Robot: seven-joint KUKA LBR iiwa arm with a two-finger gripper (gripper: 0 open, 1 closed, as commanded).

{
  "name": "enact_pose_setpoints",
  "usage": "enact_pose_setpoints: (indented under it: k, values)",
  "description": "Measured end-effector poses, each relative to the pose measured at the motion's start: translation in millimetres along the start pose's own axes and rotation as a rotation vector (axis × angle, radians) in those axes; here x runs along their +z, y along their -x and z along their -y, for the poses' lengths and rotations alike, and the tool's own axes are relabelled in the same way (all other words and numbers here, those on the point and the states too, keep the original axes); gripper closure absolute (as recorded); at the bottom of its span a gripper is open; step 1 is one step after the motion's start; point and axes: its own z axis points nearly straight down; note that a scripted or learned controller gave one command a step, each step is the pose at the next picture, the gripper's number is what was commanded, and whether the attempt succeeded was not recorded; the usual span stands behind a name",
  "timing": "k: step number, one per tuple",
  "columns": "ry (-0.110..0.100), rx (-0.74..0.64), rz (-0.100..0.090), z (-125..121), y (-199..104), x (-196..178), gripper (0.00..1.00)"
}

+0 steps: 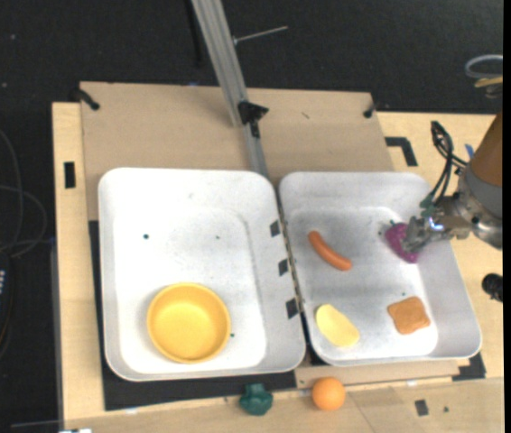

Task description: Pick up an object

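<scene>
A: How many things lie in the right white bin (436, 345)?

B: Four: one orange sausage (329, 250), one pale yellow slice (337, 326), one brown toast-like square (408, 315), one purple lump (402, 241).

A: And the claw (422, 228)?

B: It touches the purple lump at the bin's right side; its grip can't be made out.

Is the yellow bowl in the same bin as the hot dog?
No, the round yellow bowl sits in the left white bin; the orange hot dog lies in the right white bin.
</scene>
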Motion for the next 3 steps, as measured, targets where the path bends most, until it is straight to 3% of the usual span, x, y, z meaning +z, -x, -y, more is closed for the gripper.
enact_pose_setpoints:
  k: [1, 3]
  values:
    - [-0.001, -0.001, 0.0, 7.8, 2.2, -53.1, 1.0]
    - [-0.007, -0.002, -0.003, -20.2, -90.9, -49.2, 1.0]
